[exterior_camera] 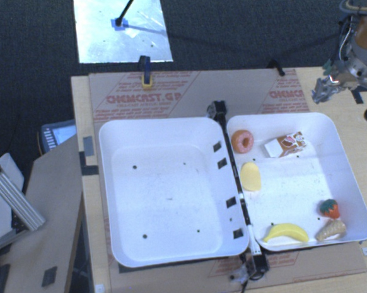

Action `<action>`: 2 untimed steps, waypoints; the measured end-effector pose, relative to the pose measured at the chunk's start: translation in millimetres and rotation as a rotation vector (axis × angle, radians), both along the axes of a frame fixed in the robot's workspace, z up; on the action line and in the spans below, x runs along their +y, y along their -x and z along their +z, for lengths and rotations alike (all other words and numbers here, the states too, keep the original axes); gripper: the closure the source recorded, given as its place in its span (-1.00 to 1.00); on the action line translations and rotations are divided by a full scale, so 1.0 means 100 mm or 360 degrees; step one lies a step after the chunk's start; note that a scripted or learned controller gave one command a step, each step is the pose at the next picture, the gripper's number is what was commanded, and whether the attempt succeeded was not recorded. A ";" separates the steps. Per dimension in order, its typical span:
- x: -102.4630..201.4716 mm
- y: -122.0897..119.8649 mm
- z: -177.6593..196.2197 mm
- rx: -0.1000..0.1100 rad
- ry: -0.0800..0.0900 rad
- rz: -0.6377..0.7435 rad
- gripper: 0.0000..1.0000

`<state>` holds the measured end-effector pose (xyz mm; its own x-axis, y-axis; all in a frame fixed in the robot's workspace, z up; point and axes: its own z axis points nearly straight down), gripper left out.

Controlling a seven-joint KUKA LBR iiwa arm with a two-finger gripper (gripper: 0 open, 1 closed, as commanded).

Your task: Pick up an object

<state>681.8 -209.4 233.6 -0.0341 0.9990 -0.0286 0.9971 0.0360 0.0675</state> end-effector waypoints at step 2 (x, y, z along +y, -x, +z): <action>0.00 -0.02 0.23 -0.0013 0.0005 0.0007 1.00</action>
